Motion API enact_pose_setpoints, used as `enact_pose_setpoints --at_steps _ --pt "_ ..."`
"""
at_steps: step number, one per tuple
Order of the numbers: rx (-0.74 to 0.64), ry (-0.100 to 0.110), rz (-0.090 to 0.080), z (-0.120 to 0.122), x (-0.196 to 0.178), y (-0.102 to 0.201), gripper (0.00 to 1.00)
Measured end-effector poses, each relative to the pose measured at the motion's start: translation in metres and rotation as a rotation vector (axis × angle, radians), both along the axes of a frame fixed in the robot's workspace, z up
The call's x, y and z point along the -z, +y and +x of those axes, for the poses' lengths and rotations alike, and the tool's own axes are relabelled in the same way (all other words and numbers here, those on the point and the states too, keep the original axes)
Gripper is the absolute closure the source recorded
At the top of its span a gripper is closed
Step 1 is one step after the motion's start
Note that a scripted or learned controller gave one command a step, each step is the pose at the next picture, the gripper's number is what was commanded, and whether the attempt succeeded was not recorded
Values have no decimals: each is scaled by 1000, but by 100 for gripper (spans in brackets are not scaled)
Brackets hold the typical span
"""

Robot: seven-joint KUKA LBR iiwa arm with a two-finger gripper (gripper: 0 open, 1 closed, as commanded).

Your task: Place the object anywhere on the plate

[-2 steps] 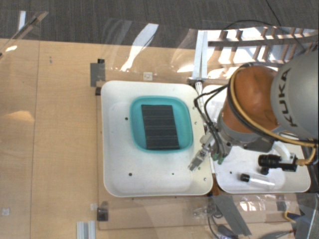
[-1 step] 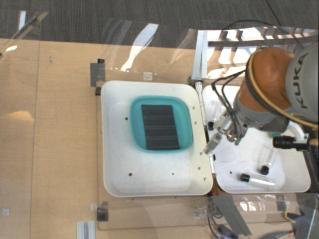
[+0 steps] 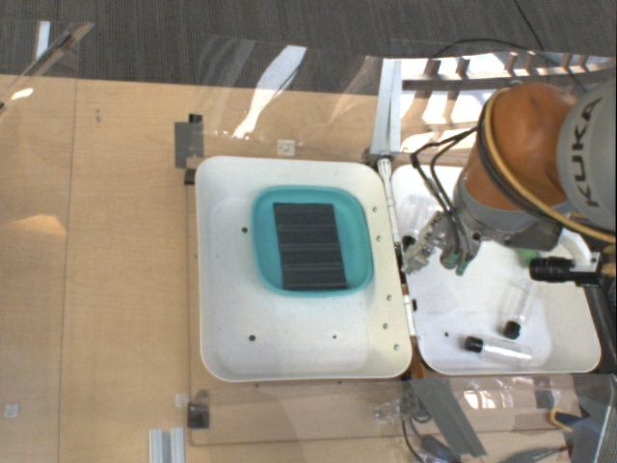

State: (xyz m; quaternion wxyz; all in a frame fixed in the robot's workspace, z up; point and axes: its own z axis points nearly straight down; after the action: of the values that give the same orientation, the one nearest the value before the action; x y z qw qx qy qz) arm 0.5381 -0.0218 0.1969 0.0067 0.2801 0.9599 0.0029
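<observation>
A teal square plate (image 3: 359, 244) with a dark ribbed insert (image 3: 309, 246) lies in the left white bin (image 3: 289, 350). My gripper (image 3: 434, 247) hangs over the left part of the right white bin (image 3: 569, 355), close to the wall between the bins and to the right of the plate. A small green bit (image 3: 462, 262) shows just beside the gripper; I cannot tell whether it is held. Two clear tubes with black caps lie in the right bin: one (image 3: 497, 349) near the front, one (image 3: 517, 313) a little behind it.
The grey arm with its orange band (image 3: 525, 152) covers the back of the right bin. Black cables (image 3: 439, 162) loop above the gripper. Metal brackets (image 3: 386, 104) stand behind the bins, on the wooden bench (image 3: 96, 258).
</observation>
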Motion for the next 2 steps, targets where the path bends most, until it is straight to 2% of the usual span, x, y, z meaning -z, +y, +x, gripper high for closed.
enact_pose_setpoints --at_steps 1,2 --pt "1 0 0 0 0 0 0" --pt "-3 -8 1 3 -12 2 100"
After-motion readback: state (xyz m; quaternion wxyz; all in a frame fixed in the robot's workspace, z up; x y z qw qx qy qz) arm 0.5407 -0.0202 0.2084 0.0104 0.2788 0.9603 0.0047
